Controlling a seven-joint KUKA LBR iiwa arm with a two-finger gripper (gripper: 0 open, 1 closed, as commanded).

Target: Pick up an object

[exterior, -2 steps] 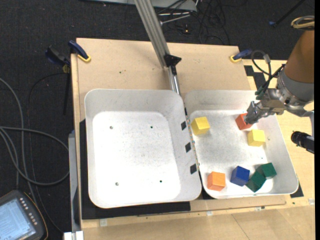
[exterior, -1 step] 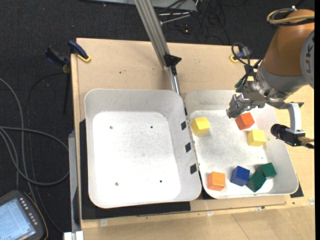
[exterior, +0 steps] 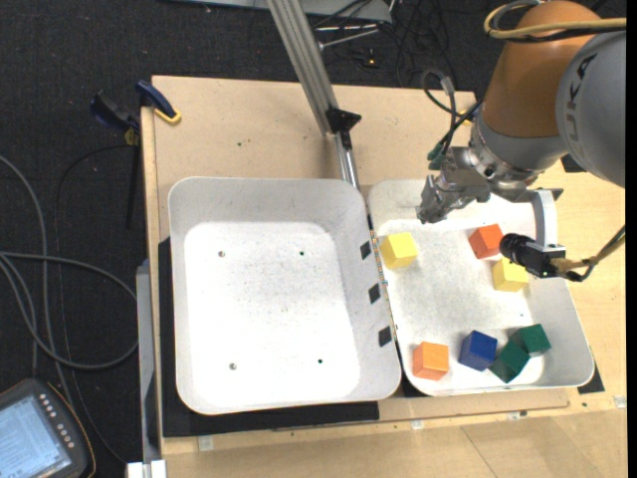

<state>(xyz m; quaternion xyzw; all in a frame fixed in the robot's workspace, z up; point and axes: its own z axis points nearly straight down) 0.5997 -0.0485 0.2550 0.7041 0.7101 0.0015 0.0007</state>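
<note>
The grey gripper (exterior: 432, 210) hangs over the top of the right white bin (exterior: 443, 302), in the upper right of the frame. I cannot tell if it is open or closed. Just below and to its left lies a small yellow cube (exterior: 398, 249). It looks light and hard, so grab its flat sides. The bin's left wall is close beside it. A red-orange cube (exterior: 485, 240) sits near on the right.

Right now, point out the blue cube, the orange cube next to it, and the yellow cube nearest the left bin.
blue cube (exterior: 479, 350): camera view, middle of its top face.
orange cube (exterior: 431, 358): camera view, middle of its top face.
yellow cube (exterior: 398, 249): camera view, middle of its top face.
</note>
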